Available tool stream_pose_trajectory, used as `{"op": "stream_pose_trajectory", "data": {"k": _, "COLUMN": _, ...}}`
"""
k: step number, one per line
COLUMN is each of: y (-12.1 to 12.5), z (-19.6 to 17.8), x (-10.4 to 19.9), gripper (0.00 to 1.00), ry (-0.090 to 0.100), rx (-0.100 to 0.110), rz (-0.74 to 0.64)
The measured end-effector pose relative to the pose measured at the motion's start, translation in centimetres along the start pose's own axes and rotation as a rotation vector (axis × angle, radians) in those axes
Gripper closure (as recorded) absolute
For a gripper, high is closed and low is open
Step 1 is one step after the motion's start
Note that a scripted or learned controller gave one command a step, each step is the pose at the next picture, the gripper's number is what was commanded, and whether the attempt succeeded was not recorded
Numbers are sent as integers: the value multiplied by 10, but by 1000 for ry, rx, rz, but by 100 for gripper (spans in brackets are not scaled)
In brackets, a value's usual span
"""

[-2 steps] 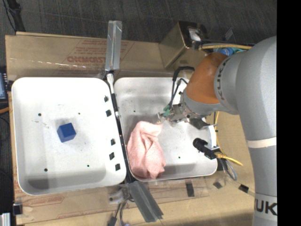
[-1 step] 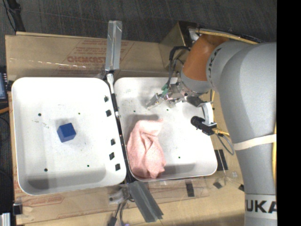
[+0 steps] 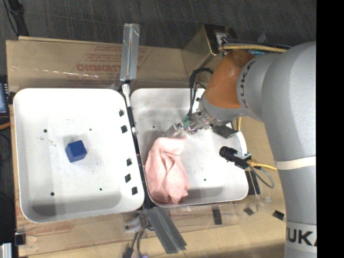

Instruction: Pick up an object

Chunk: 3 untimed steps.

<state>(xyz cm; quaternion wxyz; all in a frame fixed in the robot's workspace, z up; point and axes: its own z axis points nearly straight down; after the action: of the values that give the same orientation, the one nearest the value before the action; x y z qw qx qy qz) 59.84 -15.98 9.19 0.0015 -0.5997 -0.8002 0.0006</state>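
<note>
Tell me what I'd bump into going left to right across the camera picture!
Left bin → blue cube → right bin → pink cloth → grey robot arm.

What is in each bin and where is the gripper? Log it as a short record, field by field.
left bin: one blue cube, left of centre, lying free
right bin: one pink cloth, crumpled, along the left wall toward the near edge
arm: reaches in from the right, over the right bin
gripper: low over the right bin, at the top edge of the pink cloth
contact with cloth: cannot tell
</note>
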Motion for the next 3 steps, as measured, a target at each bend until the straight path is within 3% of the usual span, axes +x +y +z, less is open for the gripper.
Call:
{"op": "stream_pose_trajectory", "data": {"k": 1, "y": 27, "z": 0, "x": 59, "gripper": 0, "ry": 1, "rx": 2, "rz": -45}}
{"op": "stream_pose_trajectory", "data": {"k": 2, "y": -63, "z": 1, "x": 72, "gripper": 0, "ry": 0, "rx": -1, "rz": -38}}
{"op": "stream_pose_trajectory", "data": {"k": 3, "y": -9, "z": -1, "x": 14, "gripper": 0, "ry": -3, "rx": -3, "rz": -283}}
